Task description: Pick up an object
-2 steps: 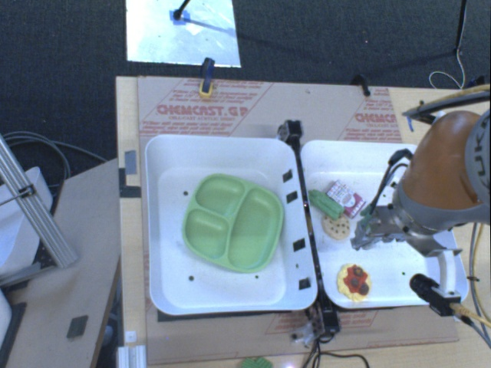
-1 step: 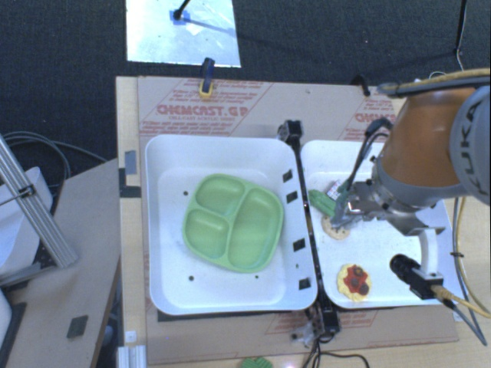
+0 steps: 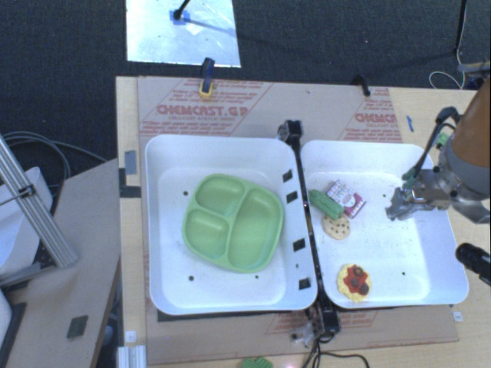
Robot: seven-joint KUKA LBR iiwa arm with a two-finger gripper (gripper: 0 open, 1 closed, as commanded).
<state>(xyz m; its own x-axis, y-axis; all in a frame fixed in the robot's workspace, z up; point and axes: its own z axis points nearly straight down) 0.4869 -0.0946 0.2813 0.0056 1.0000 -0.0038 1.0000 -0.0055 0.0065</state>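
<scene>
since the gripper (image 3: pixel 399 205) hangs over the right bin (image 3: pixel 441 290) with nothing seen in it and its opening too blurred to tell, this looks like the approach step. next it likely must move left and descend to one piece near the divider. count: one green compartment plate (image 3: pixel 232 222) in the left bin (image 3: pixel 165 159); four small items right, green piece (image 3: pixel 324 203), red-white packet (image 3: pixel 346 197), cookie (image 3: pixel 336 227), pizza toy (image 3: pixel 354 280).

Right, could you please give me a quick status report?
Gripper over right bin, holding nothing visible. Cookie, pizza toy untouched. Path clear.
</scene>
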